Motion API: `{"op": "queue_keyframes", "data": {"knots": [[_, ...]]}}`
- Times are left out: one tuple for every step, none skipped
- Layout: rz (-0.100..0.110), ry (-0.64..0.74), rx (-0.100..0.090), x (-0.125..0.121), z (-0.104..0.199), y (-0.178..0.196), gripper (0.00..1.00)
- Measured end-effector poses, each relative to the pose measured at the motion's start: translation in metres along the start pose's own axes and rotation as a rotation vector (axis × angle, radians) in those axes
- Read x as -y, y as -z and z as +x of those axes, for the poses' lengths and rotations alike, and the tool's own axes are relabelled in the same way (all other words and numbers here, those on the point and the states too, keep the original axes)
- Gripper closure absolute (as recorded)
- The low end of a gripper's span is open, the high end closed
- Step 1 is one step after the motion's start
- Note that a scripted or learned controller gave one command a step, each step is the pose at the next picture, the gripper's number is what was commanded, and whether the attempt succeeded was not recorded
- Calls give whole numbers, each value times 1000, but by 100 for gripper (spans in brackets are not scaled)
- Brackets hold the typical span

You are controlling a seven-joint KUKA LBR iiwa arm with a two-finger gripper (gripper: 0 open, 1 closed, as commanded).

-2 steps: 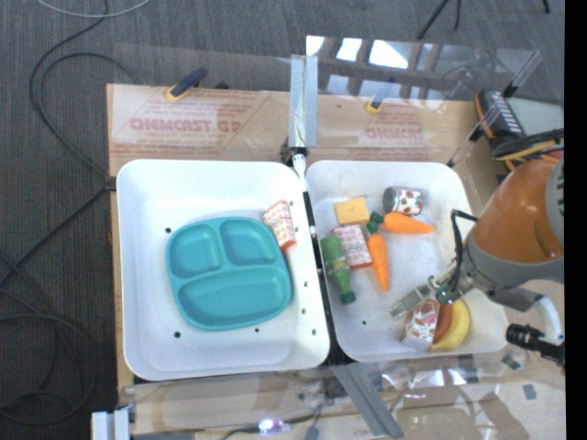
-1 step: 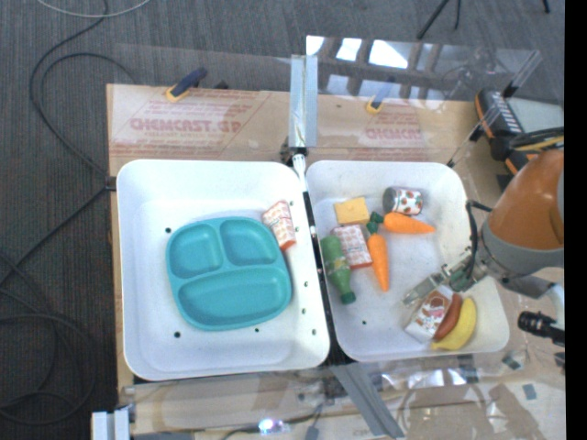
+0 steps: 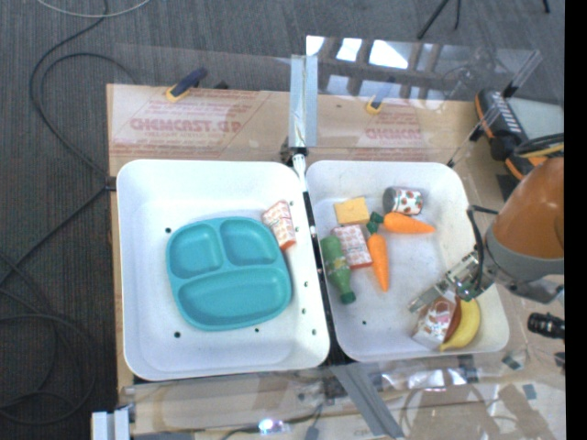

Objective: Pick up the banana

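Right bin, near corner: curved yellow banana (image 3: 464, 325) lying flat against the shallow white plastic right bin (image 3: 456, 183) wall, touching a small red-and-white carton (image 3: 435, 323) on its left, likely slid there because the wall stops it. Just above it: metal two-finger claw (image 3: 451, 287) of the grey arm with orange band (image 3: 532, 218), angled down over the carton with the banana just beside and below its tips; whether it is parted or closed on anything cannot be told. Farther back: two orange toy carrots (image 3: 379, 260), a green bottle (image 3: 337, 268), a yellow block (image 3: 351, 212); left bin: teal compartment plate (image 3: 229, 271).
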State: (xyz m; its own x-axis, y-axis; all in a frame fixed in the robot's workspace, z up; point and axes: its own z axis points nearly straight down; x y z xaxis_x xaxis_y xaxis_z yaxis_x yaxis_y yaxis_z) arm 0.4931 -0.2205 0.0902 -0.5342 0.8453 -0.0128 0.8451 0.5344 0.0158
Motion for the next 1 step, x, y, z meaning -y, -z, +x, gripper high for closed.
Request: {"op": "queue_keyframes", "data": {"knots": [[1, 31, 0, 1, 0, 0, 0]]}}
